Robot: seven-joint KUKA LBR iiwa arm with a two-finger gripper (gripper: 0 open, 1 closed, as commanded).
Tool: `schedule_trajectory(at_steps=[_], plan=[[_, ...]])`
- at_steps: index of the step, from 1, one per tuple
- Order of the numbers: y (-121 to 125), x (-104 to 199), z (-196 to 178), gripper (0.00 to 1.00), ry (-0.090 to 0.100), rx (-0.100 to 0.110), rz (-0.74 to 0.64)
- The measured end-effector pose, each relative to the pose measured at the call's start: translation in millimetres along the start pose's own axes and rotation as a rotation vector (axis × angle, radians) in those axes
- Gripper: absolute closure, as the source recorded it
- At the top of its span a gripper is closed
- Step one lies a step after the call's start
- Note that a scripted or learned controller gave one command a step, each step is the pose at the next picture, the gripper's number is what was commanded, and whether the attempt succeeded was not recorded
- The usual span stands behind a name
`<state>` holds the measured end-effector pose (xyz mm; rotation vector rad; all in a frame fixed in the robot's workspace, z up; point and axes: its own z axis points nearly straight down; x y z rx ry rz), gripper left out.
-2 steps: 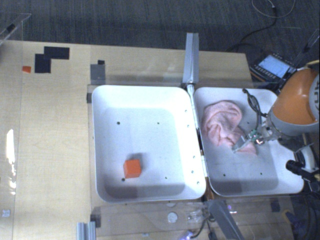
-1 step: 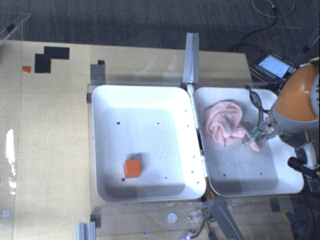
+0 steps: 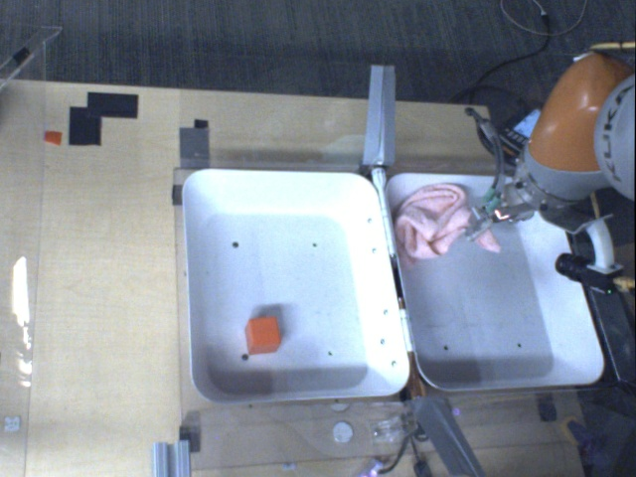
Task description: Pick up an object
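Camera view: claw (image 3: 489, 217) at pink cloth (image 3: 431, 223), grip state unclear; no readable writing.

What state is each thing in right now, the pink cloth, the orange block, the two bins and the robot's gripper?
Pink cloth: crumpled in a heap at the far left corner of the right bin, one end stretched toward the gripper.
Orange block: lying flat on the left bin's floor, near the front, nothing touching it.
Left bin: holds the block.
Right bin: holds the cloth.
Gripper: low at the cloth's right end.

Block (image 3: 263, 335) in left bin (image 3: 199, 266), cloth (image 3: 432, 222) in right bin (image 3: 556, 366)
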<state>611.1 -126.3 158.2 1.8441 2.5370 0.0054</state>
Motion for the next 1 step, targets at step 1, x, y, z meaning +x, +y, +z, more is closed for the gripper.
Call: schedule_trajectory(at_steps=[1], plan=[[2.7,0.2,-9.2,1.0,-0.002,-0.005,-0.005]])
